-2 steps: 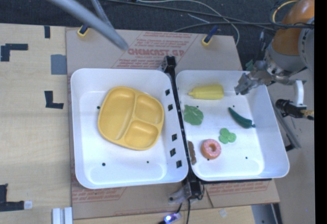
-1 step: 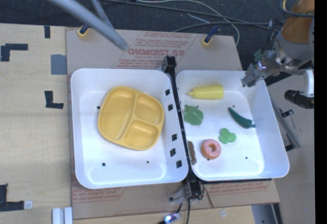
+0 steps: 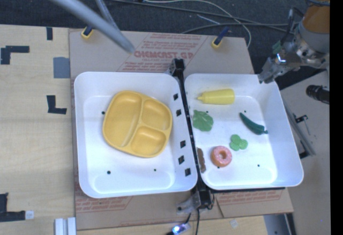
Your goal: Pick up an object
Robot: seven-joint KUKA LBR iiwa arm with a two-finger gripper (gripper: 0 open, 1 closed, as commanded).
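The right bin holds a yellow squeeze bottle lying on its side near the back, a flat green leaf, a dark green pepper, a small green floret and a pink donut. A thin brown piece lies along that bin's left wall. My gripper hangs over the bin's back right corner, above the rim and apart from every object. Nothing shows in its grasp.
The left bin carries a yellow divided plate. A black divider runs between the bins. A grey pole slants across the upper left, and cables trail behind the bins.
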